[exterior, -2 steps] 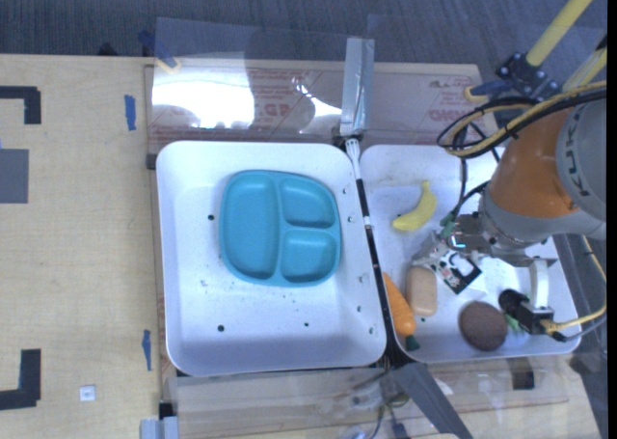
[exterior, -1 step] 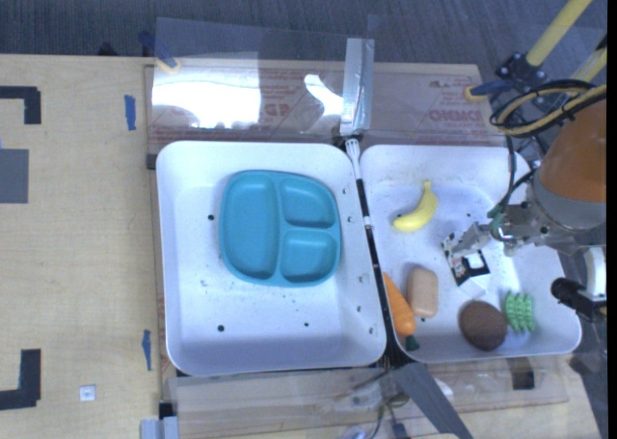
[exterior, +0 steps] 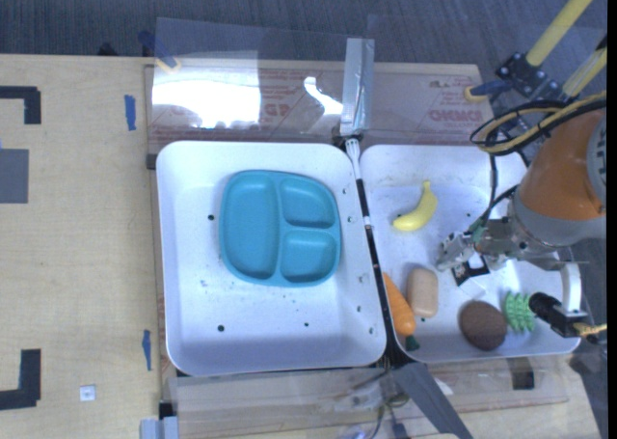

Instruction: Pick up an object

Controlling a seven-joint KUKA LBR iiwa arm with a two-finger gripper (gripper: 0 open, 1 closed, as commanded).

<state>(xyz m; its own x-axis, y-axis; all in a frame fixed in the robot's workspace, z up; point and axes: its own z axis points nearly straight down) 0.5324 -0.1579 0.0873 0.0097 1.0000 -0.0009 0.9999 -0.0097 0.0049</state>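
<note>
Hovering end effector (exterior: 461, 256) in right bin (exterior: 453, 169) | bread roll (exterior: 422, 291) just left (below) | grip: cannot tell

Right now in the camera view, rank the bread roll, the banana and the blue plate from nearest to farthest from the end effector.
1. Bread roll, just left of the end effector, right bin.
2. Banana, up and left, same bin.
3. Blue plate, far left, in the left bin.

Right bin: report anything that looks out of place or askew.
The carrot stands out: it lies tilted against the right bin's left wall, at the divider between the bins. The banana, the tan bun and the brown ball lie flat on the floor.
</note>
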